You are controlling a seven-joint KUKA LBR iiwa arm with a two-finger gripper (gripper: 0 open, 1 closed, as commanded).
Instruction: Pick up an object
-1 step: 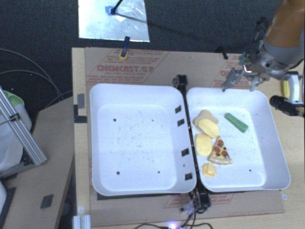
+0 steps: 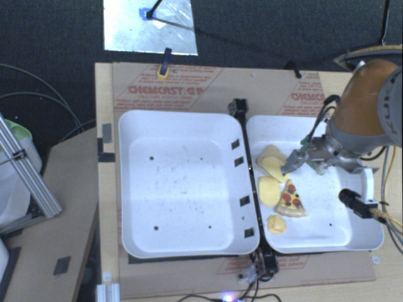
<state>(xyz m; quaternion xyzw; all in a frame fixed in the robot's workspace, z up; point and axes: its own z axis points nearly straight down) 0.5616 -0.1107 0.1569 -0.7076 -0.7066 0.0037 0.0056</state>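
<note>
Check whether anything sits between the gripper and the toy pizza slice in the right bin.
Nothing visible does. The gripper hangs just above the toy pizza slice with red toppings; the pale yellow food pieces lie to the side, towards the divider.

A robotics lab: two white bins (image 2: 182,121) clamped on a board-covered counter (image 2: 208,83), loose cables (image 2: 38,80) over dark carpet, aluminium framing (image 2: 28,175) at left.

floor: dark carpet (image 2: 50,24) | shiny metal sheet (image 2: 150,17) | tan bench (image 2: 69,187)
</note>
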